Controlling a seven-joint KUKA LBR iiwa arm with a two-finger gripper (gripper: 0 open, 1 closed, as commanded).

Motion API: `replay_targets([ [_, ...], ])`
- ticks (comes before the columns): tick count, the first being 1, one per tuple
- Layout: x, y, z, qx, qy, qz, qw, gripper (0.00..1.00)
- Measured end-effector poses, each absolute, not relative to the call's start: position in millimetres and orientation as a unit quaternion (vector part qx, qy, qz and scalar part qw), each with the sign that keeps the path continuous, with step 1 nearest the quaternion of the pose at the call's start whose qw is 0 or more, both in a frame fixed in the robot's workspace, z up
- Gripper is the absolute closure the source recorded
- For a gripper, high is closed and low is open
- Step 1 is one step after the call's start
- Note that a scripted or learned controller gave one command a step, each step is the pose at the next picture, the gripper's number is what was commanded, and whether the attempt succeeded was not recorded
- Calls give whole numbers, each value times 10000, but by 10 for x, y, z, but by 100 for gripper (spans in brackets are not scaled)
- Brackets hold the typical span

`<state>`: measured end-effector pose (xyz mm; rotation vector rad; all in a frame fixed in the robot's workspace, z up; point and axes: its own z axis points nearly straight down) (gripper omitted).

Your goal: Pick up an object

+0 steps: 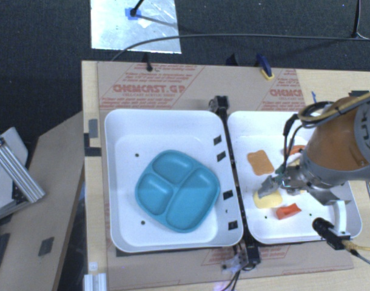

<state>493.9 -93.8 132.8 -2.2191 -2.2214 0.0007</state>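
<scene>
Camera view, from above at a slant. Desk (173,80): brown board surface carrying two shallow white bins side by side. Arm (343,144): grey with an orange band, entering from the right, wrist lowered over the right bin (258,126). Claw (273,185): positioned low in the right bin, tips directly at a pale yellow object (265,199); whether the tips are apart or together cannot be told, nor whether they actually grip the object. Pale yellow object: lies on the bin floor just under and slightly left of the claw. Orange-red object (287,211): on the bin floor, near the claw, just right of and below it. Tan orange flat piece (259,161): on the bin floor, near the claw, above and left of it. Left bin (121,138): well left of the claw, beyond the shared divider, holding a blue compartment plate (176,190) with three sections.
</scene>
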Motion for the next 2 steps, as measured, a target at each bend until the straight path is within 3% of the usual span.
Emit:
replay_targets([
  [1, 4946, -937, 828, -7072, -7070, -3, -1, 0],
  [2, 4955, -936, 954, -7065, -7077, -12, -9, 100],
])
